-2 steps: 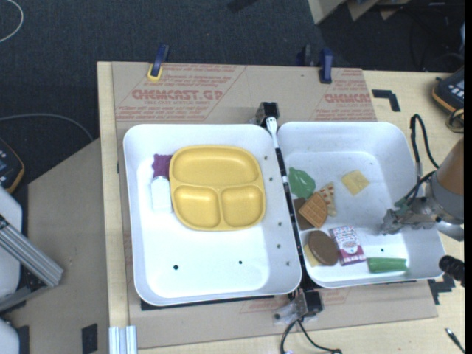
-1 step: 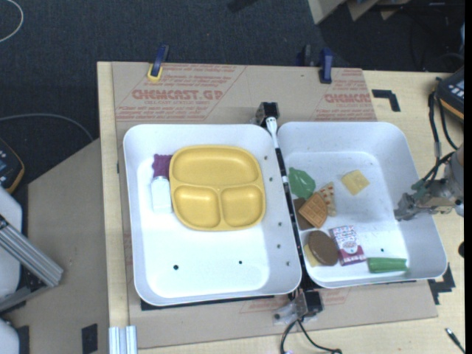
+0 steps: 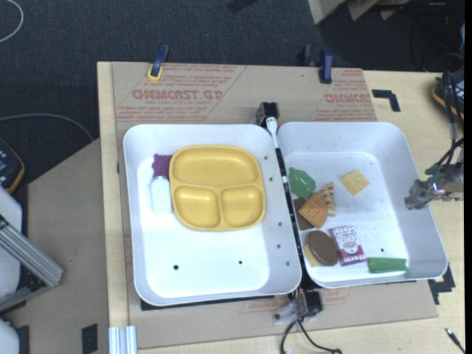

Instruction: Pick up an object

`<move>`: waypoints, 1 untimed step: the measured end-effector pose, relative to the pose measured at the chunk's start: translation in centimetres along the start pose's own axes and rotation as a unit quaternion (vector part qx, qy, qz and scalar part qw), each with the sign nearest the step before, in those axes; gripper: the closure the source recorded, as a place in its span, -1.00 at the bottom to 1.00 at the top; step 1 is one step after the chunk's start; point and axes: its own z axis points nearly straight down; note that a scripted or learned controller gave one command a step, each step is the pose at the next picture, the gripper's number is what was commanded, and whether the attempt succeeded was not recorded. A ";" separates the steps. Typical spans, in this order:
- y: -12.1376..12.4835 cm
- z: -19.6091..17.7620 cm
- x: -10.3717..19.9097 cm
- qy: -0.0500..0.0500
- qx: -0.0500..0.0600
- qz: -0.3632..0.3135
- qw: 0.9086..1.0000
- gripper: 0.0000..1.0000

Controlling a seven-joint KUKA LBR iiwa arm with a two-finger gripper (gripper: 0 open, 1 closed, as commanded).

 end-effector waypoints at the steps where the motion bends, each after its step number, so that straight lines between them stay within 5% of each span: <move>1: 0.1 -1.0 0.0 0.001 0.002 0.000 1.000 1.00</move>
